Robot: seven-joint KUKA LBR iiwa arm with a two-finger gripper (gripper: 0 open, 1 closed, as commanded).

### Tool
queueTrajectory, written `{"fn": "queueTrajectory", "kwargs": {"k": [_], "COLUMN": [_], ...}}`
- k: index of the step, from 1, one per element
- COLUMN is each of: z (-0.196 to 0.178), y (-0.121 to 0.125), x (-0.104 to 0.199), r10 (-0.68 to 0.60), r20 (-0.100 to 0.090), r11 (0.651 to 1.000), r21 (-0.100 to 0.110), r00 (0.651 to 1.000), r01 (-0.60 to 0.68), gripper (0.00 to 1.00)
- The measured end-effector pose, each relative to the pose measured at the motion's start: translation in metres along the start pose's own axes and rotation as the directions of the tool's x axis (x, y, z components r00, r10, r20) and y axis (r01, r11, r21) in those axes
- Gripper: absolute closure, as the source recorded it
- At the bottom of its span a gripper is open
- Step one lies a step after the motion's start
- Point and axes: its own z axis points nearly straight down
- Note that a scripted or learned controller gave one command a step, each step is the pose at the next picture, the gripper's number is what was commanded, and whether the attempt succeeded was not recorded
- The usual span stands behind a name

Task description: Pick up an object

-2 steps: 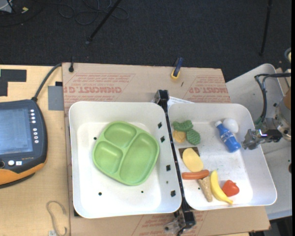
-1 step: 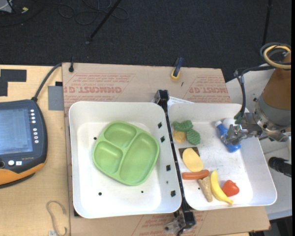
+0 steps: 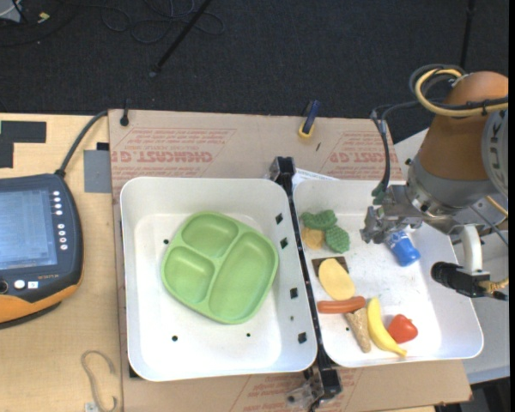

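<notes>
The right bin [image 3: 451, 337] holds several toy foods: green leafy pieces [image 3: 324, 222], a yellow oval piece [image 3: 336, 278], a red sausage [image 3: 341, 305], a tan stick [image 3: 358, 330], a banana [image 3: 383, 330] and a red pepper [image 3: 402, 327]. A blue cylinder [image 3: 403, 249] lies at the bin's upper right. My gripper [image 3: 379, 227] hangs low over the bin's far part, just left of and above the blue cylinder, with the green pieces to its left. Nothing shows clearly in its grasp.
The left bin [image 3: 146, 316] carries a green divided plate [image 3: 221, 265]. A control tablet [image 3: 21, 247] lies on the bench at far left. A blue and yellow clamp [image 3: 308, 120] sits behind the bins, and the black divider [image 3: 296, 256] runs between them.
</notes>
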Motion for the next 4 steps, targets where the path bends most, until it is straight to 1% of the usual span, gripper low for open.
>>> {"fn": "queueTrajectory", "kwargs": {"k": [1,2,3,4], "z": [0.009,0.01,-0.014,0.001], "y": [0.01,0.016,0.029,0.035], "x": [0.052,0.109,0.157,0.172], "r10": [0.001,0.0,0.001,0.004], "r20": [-0.001,-0.001,0.0,0.002], "r11": [1.0,1.0,1.0,1.0], "r21": [0.002,0.001,-0.001,0.003], "r00": [1.0,1.0,1.0,1.0], "r01": [-0.001,0.0,-0.001,-0.004], "gripper": [1.0,1.0,1.0,1.0]}}
